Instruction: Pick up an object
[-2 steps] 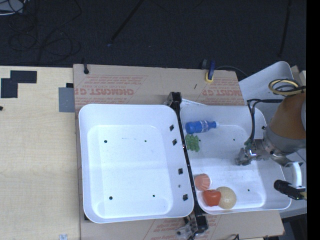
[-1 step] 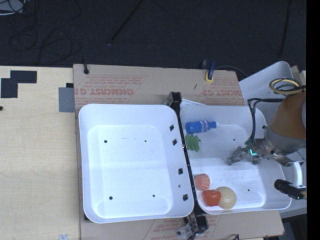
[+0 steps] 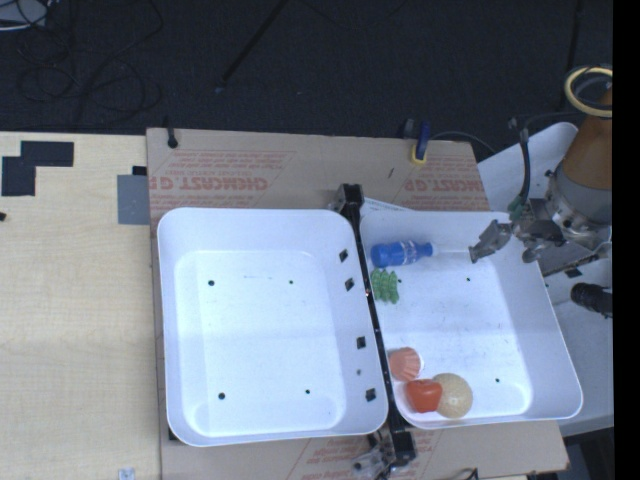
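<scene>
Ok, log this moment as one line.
arm: right bin's far right edge | gripper: holding nothing | bottle, green piece: near divider | three round objects: near corner

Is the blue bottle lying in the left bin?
No, the blue bottle lies on its side in the right bin, near the divider, above a green toy.

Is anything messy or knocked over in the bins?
Nothing looks spilled or broken. The blue bottle lies on its side in the right bin, near the green toy. Three round things are bunched in its front corner.
</scene>
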Motion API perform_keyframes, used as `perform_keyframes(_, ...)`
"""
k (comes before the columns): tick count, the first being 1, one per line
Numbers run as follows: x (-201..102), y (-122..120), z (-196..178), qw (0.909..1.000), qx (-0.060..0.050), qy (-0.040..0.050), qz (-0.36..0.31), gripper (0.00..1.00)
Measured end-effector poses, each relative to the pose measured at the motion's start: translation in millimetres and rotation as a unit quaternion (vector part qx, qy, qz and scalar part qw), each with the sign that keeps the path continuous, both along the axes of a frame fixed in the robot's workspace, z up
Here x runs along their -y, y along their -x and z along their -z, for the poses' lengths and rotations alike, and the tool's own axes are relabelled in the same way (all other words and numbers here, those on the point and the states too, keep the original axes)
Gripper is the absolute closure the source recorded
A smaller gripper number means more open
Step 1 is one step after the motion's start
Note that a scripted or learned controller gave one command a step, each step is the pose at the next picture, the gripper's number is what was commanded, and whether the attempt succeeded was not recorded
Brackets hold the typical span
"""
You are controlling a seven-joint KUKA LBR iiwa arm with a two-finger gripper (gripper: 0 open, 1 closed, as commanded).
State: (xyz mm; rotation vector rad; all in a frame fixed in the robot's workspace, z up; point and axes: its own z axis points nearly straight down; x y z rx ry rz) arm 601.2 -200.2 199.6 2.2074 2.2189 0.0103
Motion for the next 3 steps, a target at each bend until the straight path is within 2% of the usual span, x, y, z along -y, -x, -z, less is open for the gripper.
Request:
perform_keyframes(1,13.5,37.0,-26.4,1.0,-0.007,-0.0019,0.003,0.0)
perform_keyframes(2,13.0,66.4,-30.8,1.0,-0.008,-0.0022,0.003,0.0)
perform_keyframes(3,13.7,65.1,-40.4,1.0,-0.008,-0.0023,0.002,1.0)
